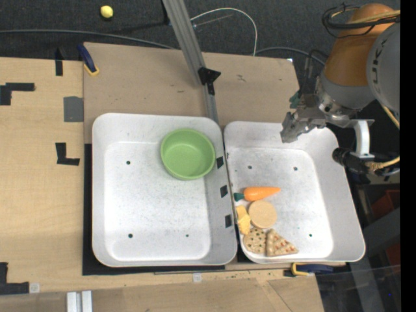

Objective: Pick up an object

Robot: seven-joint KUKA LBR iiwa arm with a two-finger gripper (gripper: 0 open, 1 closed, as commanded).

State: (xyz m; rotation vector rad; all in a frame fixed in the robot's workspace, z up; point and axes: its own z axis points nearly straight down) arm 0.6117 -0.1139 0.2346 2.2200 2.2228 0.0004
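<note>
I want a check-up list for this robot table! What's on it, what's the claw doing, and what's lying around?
Surface: wooden bench bearing a left bin and a right bin, both white and speckled.
Job's things: green bowl in the left bin; carrot, round cookie, yellow piece and two crackers clustered in the right bin's near-left corner.
Clutter: yellow ball on the dark floor beyond the bench.
Claw: claw over the right bin's far edge, with nothing seen in it.
Cables: white cable looping behind the bench.
Surroundings: slanted grey pole; black tape marks.
</note>
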